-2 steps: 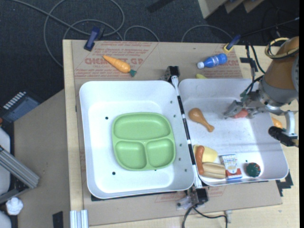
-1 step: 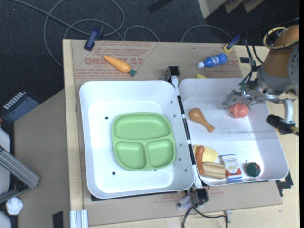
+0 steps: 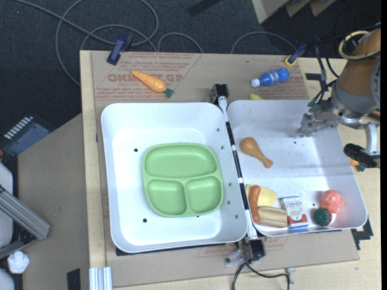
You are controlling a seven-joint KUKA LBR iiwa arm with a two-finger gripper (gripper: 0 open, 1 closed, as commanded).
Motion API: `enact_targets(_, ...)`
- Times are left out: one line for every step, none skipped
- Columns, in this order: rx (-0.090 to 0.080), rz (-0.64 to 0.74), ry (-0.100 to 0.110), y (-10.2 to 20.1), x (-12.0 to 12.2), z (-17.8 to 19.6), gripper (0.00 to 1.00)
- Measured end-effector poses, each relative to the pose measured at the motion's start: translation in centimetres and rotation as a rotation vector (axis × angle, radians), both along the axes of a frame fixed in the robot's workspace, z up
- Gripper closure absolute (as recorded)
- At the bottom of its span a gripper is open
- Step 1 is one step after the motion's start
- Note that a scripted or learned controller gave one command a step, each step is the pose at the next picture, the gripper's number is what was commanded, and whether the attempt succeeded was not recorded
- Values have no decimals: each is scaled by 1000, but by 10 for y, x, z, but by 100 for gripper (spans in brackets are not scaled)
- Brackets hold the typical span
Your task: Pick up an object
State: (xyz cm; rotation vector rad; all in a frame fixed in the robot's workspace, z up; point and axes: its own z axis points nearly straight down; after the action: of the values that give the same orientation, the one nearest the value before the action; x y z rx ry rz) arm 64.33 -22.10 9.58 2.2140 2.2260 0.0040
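The gripper (image 3: 307,127) hovers over the right bin (image 3: 284,110), finger spacing impossible to tell, well apart from the toy drumstick (image 3: 255,151); a straight descent here risks closing on bare floor

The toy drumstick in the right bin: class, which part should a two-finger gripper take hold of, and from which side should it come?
Probably the narrow handle end of the drumstick, approached from above. It lies flat and alone on the right bin floor, fat end upper left, thin end lower right, so fingers closing across the thin shaft have room.

Grey arm (image 3: 357,92), orange band above the wrist, small metal gripper (image 3: 308,125) — black cables alongside
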Motion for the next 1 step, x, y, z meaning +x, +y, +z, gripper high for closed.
enact_targets(1, -4, 4, 69, -13, -11, 100)
